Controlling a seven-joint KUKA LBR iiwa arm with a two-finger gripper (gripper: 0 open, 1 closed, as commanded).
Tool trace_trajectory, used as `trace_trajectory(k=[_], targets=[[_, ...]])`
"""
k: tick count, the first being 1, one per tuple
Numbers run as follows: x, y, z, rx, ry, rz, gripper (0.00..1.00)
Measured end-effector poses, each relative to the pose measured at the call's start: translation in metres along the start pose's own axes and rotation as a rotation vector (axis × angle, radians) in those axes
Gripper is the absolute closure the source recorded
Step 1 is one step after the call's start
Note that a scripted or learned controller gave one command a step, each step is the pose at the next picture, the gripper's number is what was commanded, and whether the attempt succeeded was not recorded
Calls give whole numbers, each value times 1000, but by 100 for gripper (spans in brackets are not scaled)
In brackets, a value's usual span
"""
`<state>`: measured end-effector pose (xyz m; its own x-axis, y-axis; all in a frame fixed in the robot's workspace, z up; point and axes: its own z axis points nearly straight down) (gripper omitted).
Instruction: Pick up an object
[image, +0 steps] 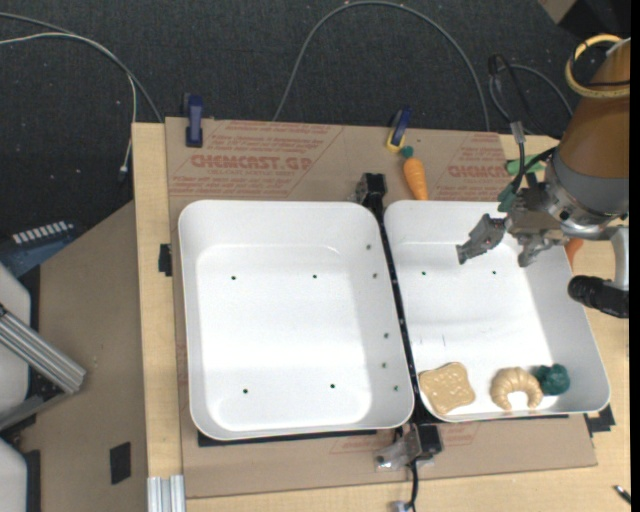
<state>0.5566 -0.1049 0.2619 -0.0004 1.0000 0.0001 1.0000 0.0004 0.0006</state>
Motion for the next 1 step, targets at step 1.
trace_trajectory(k=[1], targets=[[-49,-47,86,9,0,6,0]])
